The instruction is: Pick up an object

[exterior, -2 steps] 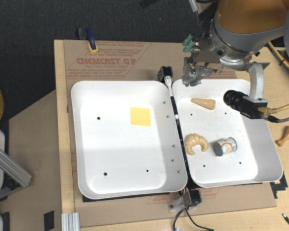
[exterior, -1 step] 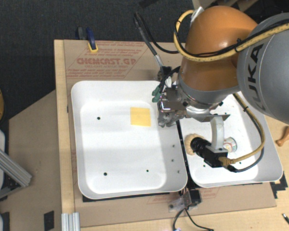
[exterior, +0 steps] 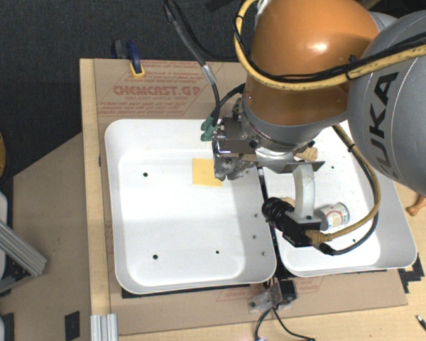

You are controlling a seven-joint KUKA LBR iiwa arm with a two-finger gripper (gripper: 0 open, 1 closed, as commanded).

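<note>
1. Camera view: the gripper (exterior: pixel 227 168) sits low in the left bin (exterior: pixel 163 261), right at the edge of a flat yellow square piece (exterior: pixel 206 172). Honestly can't tell how the pincer stands or whether it has hold of anything.
2. Right bin (exterior: pixel 383 254) has a small silvery can (exterior: pixel 334 215) lying on its side.

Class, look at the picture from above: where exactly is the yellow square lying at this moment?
The yellow square lies flat in the left bin, toward its upper right part, right beside the end effector.
</note>
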